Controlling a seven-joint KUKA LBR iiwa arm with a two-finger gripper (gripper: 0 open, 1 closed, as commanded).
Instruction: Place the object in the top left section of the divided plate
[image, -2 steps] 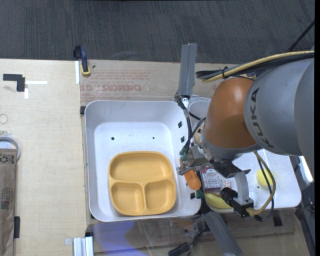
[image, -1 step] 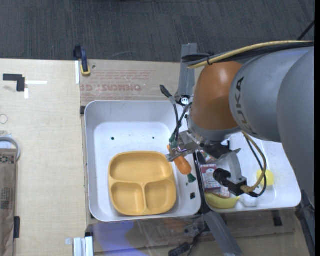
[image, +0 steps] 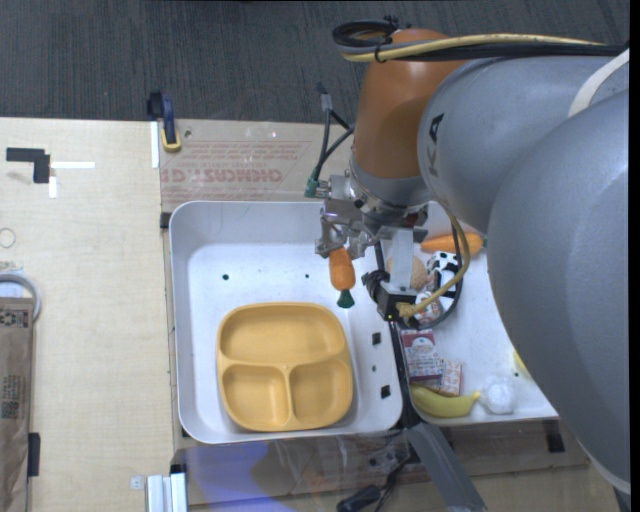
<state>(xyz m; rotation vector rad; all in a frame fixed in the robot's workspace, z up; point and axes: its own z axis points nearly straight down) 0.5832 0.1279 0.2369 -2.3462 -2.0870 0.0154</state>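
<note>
Two white bins sit side by side on the worktop (image: 80, 300). The left bin (image: 200, 250) holds the yellow divided plate (image: 286, 366); the right bin (image: 490, 340) holds loose items, among them a banana (image: 445, 402) and a white ball (image: 499, 397).

The tool (image: 342, 258) hangs over the left bin, at about 1 o'clock from the plate centre. A toy carrot (image: 342, 272), orange with a green tip, sits between the tool's fingers, so the tool is closed on it. The carrot's long axis runs roughly 12 to 6 o'clock, green end toward 6.

The carrot hangs just beyond the plate's rim at 1 o'clock. The plate shows one wide section along its 12 o'clock side and two smaller sections along its 6 o'clock side. The target section (image: 270, 338) lies at about 8 o'clock from the carrot, near it. In judgement, the coming move is a short travel toward 8 o'clock, then a descent and release.
</note>
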